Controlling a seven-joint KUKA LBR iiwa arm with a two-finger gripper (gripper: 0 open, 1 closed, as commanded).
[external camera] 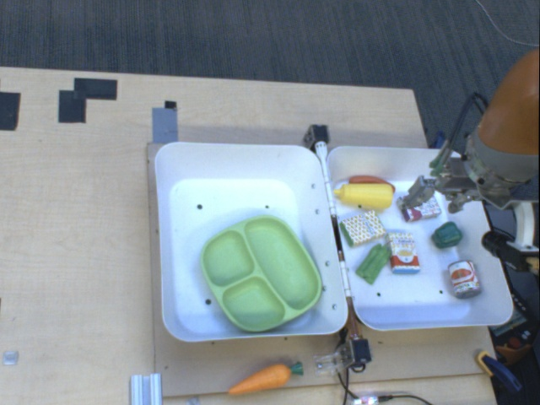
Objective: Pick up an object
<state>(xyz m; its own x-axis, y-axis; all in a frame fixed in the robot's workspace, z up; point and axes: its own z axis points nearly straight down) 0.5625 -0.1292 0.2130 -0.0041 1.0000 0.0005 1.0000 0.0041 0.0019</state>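
While I hang over the right bin [498,315], my fingers [419,197] sit at its upper middle, right above a small pinkish packet [424,211]; whether they are spread or closed on it I cannot tell, since the metal blurs into the packet from this angle.

Around that packet the bin is crowded. Just left lie one yellow banana-like piece [366,195] with one red piece [369,179] touching its top edge. Below those sit one checkered box [363,227], one green pod [372,261] on a slant, and one small red-and-white carton [404,254] beside it. Toward the right wall are one dark green lump [446,235] and one red can [462,278]. The bare floor of this bin is mostly along its lower edge and lower left corner.

Across the shared rim, the left bin [181,226] holds one green divided plate [261,272] with three compartments, set toward its lower right; open white floor runs along its top and left walls.

Outside the bins, one carrot [263,380] lies on the surface [76,251] near the front edge, well apart from me.
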